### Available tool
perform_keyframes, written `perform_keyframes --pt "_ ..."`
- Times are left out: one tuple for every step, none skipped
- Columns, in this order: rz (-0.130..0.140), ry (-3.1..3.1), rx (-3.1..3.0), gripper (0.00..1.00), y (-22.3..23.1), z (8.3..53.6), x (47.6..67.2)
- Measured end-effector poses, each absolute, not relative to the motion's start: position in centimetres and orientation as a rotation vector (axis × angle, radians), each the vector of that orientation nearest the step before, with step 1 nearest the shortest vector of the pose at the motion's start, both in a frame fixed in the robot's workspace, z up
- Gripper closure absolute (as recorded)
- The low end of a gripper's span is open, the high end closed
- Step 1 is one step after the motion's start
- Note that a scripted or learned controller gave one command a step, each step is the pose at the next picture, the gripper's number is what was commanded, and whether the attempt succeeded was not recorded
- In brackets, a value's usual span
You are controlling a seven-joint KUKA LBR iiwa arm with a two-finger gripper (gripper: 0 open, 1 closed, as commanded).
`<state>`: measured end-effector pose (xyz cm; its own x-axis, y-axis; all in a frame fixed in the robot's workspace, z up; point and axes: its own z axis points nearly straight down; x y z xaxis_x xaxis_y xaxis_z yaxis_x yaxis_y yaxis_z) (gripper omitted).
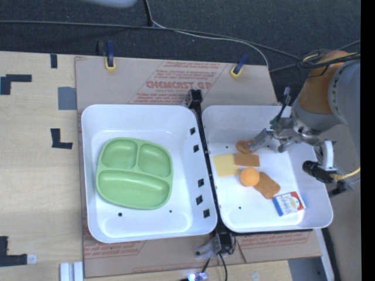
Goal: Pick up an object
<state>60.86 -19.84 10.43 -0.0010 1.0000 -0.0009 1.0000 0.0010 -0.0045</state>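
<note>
Gripper (262,139) low in right bin (310,218), tips blurred, beside brown piece (245,147)

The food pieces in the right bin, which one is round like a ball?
The orange ball-shaped piece in the middle of the right bin. The yellow slice beside it is flat and square, and the brown pieces touching it are flat slabs.

I see a pale green tray (134,173) in the white left bin (94,122); right of it, a yellow slab (224,164), orange ball (250,177), and red-white-blue carton (289,204).
</note>
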Motion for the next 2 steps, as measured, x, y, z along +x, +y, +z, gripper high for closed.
perform_keyframes --pt "-0.008 -2.227 -2.226 0.00 -19.8 8.9 61.2" --pt "-0.017 -2.234 -2.225 1.00 -19.6 10.2 61.5"
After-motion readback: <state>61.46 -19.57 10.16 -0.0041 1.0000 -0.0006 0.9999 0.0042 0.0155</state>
